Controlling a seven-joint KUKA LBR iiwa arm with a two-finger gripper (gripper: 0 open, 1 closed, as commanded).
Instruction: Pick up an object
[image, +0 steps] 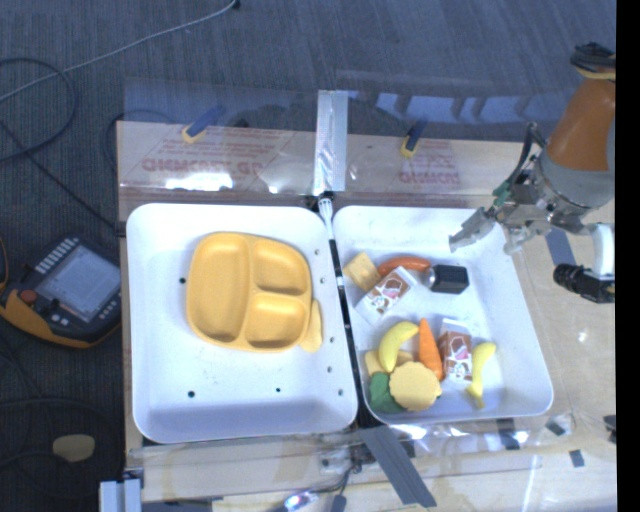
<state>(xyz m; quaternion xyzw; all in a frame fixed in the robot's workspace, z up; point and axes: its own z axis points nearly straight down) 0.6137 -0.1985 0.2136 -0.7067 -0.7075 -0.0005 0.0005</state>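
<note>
Two bins: you have a left bin (160, 400) at centre-left of the frame and a right bin (520, 340) at centre-right, side by side.
Left bin contents: a yellow divided tray (250, 290) lies alone in it.
Right bin contents: your candidates sit here, in a loose cluster toward the lower middle of the bin. You can see a black block (449, 278), an orange sausage-like piece (402, 265), a small carton (388, 292), a banana (396, 343), a carrot (429, 345), a second carton (456, 353) and a yellow round piece (414, 385).
Gripper: the gripper (492, 226) hangs at the upper right of the frame, over the right bin's far corner. Its fingers look spread apart with nothing between them.
Step in hand: by my reading, you are on the approach, with no object chosen by contact yet.
Doing it well: aim for the black block; it lies nearest and stands apart from its neighbours. Come straight down, fingers straddling its short sides.
Risk: the lower cluster is packed tight, so a finger may land on a neighbour.
</note>
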